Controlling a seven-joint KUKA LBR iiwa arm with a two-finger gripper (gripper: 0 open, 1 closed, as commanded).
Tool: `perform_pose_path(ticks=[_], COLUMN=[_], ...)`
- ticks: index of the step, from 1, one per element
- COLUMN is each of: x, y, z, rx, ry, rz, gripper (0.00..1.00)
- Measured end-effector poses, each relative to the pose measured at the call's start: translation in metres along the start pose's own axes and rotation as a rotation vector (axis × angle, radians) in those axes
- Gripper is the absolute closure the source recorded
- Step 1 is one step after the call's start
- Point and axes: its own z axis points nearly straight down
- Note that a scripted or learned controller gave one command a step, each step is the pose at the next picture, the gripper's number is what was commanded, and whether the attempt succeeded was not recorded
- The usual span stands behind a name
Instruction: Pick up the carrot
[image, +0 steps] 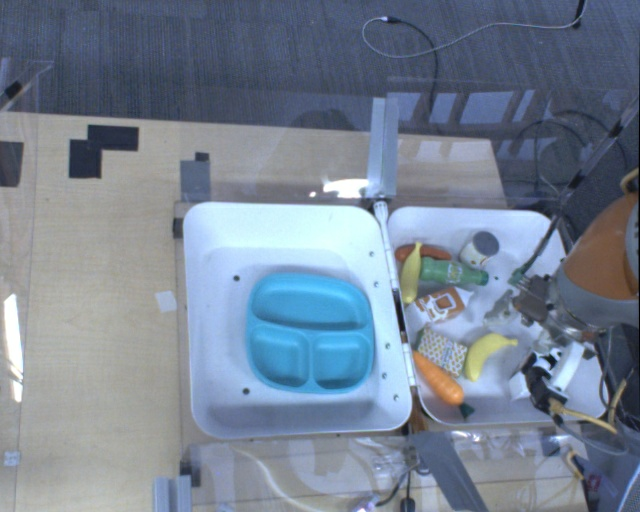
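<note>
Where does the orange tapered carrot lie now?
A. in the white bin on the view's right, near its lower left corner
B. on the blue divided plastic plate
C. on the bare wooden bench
A: the orange tapered carrot lies inside the right-hand white bin, close to a yellow banana.

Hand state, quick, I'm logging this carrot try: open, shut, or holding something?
Hand: cannot be told. It hangs over the right bin; the carrot lies apart from it, on the bin floor.

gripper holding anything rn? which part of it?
Cannot tell. The gripper hangs over the right bin; the carrot lies loose by that bin's left wall, apart from it.
</note>
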Motion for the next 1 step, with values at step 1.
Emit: perform_pose_path(ticks=[1], x=[0.0081], y=[0.0230], z=[-0.0462], rx=[0.043], ry=[-0.029], rz=[0.058], gripper=[0.00])
